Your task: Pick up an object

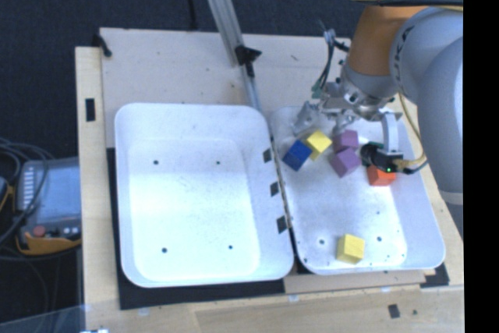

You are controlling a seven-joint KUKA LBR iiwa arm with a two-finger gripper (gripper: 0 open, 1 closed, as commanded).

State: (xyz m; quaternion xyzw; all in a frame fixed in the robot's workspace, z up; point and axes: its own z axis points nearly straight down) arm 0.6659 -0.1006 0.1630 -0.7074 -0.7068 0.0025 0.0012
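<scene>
So the gripper (343, 117) is hanging over the far end of the right bin (413, 246), and the thing to anchor on is the upper purple block (346, 139). Going by the picture, the gripper sits just on the far side of that block, nearly on top of it, so I'd call that the likeliest target: the drop is pretty much straight down with a small nudge toward the near edge of the bin. A second purple block (344, 161) is right against it on the near side, a yellow block (318, 142) is just to its left, and a blue block (297, 155) is a bit further left, touching the yellow one. An orange block (380, 176) sits to its right and slightly nearer, partly under a black cable bit with a green light. Another yellow block (351, 247) is well away from it, toward the near end. These all look like cubes, so no real long axis to line up with. Honestly can't tell if the gripper is spread or pinched; the wrist hardware and cables cover the tip, and nothing looks held. The crowding around that purple block is my worry. The left bin (132, 129) isn't in play.
</scene>
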